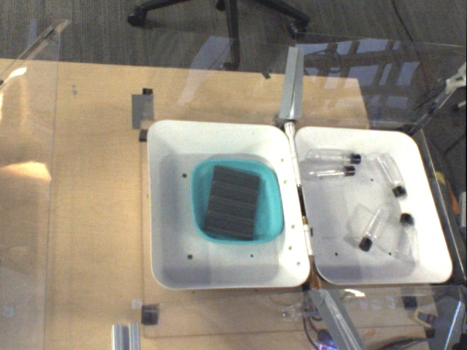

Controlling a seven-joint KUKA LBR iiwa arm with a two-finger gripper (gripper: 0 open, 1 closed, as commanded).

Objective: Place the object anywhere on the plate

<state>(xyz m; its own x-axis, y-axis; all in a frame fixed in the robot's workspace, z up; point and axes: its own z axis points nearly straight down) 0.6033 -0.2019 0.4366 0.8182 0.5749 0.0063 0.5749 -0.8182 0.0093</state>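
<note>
From where I stand the wooden counter (80, 217) carries two white bins side by side. In the left bin (166, 195) sits a teal plate (271, 204), squarish with rounded corners, and lying on it is a dark grey ribbed block (232, 202), flat, tilted a touch from the plate's edges, covering most of its middle. The block rests wholly within the plate's rim.

The right bin (430, 217) holds a scatter of clear vials with black caps: two (330, 163) lying close together near the bin's upper left, one (390, 176) slanting at the upper right, one (371, 232) lower down toward the middle, and another (406, 224) just beside it toward the right wall.

A metal bar (291, 86) runs back from the seam between the bins. Beyond the counter, on the carpet, stands the black base of an office chair (226, 6). As for the hand, I cannot tell its state.
</note>
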